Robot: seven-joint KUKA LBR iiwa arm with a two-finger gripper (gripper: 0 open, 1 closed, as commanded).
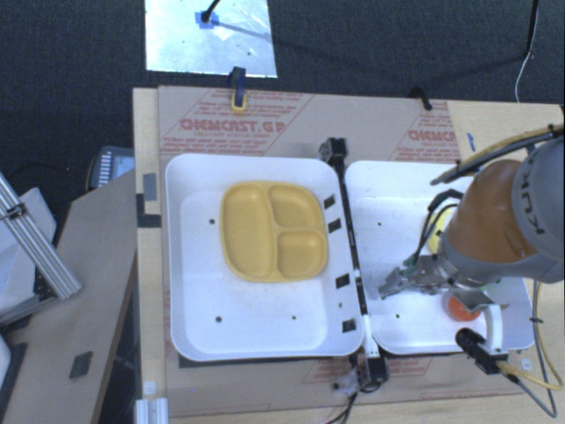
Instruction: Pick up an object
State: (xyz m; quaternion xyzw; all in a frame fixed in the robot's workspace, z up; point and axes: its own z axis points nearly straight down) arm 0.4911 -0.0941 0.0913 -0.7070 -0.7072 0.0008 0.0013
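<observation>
Plainly, I am in the reach-and-descend part of the pick, with nothing lifted yet. I am working over the right bin (388,201), my gripper (393,283) low near its floor at about eight o'clock of that bin. I cannot tell how the hand is set, and I see nothing in it.

The likeliest thing for me to take is a small orange-red object (457,306) lying at about five o'clock of the right bin, half hidden under my wrist. It sits to the three o'clock side of my gripper, near but apart from it. The yellow divided plate (272,231) lies flat in the middle of the left bin (190,237), well apart from me.

My judgement is that the next move calls for shifting back toward three o'clock, so the hand comes over the orange-red piece, then going down on it.

My arm (494,219) comes in from three o'clock, bent low, its orange band over the bin.
</observation>
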